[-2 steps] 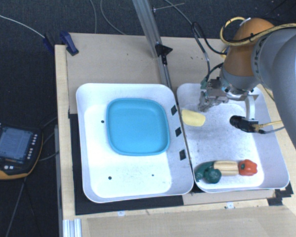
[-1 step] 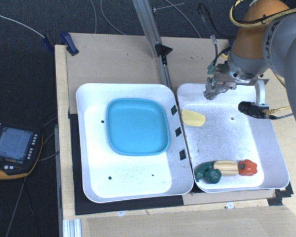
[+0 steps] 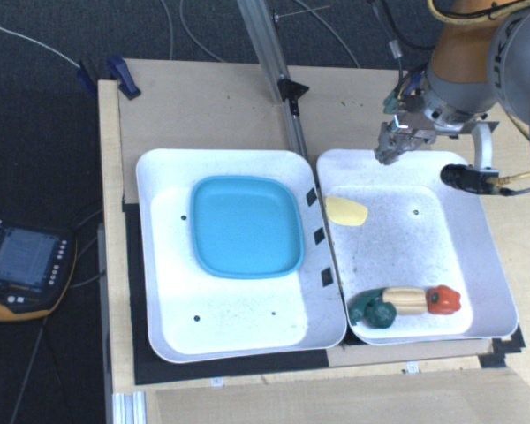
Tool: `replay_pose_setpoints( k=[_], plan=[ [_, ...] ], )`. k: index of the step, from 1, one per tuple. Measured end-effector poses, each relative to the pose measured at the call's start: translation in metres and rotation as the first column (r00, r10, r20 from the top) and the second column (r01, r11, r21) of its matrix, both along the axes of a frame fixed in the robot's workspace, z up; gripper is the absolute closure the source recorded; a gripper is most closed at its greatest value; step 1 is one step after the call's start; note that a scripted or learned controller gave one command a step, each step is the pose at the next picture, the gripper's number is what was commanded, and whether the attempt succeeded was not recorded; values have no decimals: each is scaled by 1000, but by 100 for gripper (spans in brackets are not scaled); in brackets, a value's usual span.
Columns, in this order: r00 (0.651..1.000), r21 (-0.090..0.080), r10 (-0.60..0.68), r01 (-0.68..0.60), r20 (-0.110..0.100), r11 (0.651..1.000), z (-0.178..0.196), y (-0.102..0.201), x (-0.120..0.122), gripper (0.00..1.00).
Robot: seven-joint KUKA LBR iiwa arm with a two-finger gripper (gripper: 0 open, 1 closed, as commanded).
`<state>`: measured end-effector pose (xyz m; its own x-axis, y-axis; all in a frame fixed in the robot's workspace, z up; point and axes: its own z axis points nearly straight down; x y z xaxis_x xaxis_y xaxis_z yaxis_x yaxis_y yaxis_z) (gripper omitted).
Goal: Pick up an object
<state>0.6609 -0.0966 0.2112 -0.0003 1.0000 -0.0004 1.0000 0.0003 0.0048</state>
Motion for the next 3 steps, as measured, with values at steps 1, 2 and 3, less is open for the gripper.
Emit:
replay_pose_setpoints(
  k=[1, 2, 3],
  plan=[
    [1000, 0, 0, 0, 0, 1000, 53, 0, 1, 100],
    [1000, 1, 4, -4, -3, 1000, 56, 47, -11, 100],
    [1000, 2, 5, -5, -5, 1000, 52, 105, -25, 100]
  ],
)
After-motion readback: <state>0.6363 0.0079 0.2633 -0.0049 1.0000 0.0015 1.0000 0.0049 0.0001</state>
